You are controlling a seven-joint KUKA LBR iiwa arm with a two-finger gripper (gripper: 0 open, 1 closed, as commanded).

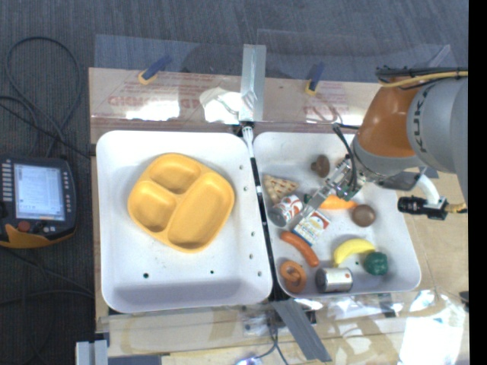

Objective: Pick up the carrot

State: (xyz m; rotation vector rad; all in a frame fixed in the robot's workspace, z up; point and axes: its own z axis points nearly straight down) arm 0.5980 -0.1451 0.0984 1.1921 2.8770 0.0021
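The carrot (337, 202) lies in the right bin (411, 268), touching the end effector (330, 188) — finger spacing cannot be told. Recommended: centre over the carrot's midsection, straddle its narrow width, descend fully, then close — avoiding the nearby brown ball (364, 215).

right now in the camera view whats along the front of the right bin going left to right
donut → silver can → banana → green broccoli-like piece
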